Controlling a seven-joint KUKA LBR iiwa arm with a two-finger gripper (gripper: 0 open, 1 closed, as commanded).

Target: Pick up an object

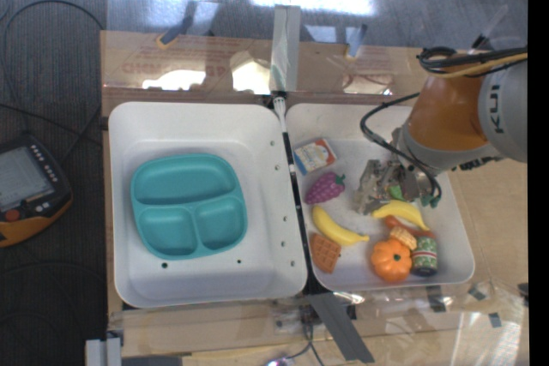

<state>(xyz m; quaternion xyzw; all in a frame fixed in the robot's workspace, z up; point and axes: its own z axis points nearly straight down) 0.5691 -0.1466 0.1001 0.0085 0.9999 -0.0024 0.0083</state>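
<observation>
The arm (pixel 467 111), grey with an orange band, reaches in from the right over the right bin (pixel 459 223), and its claw (pixel 386 184) hangs low above the bin's middle. Seen from above, the claw is a cluttered grey mass, and whether it is spread or pressed together cannot be made out; nothing can be seen caught in it. Just below and to the right of the claw lies a small yellow banana (pixel 401 212), close enough that the two look to touch, though contact is unclear. A larger banana (pixel 334 227) lies to the lower left of the claw, near the bin's left wall, with a purple bunch of grapes (pixel 323 187) above it and a small red and white carton (pixel 315 154) farther up. At the bin's front sit a waffle-like brown piece (pixel 325 253), an orange pumpkin (pixel 390 260), and a small dark can (pixel 425 255) beside it. The left bin (pixel 150 129) holds a teal divided plate (pixel 189 204), well apart from the claw. Both bins rest on the table (pixel 171 64).
</observation>
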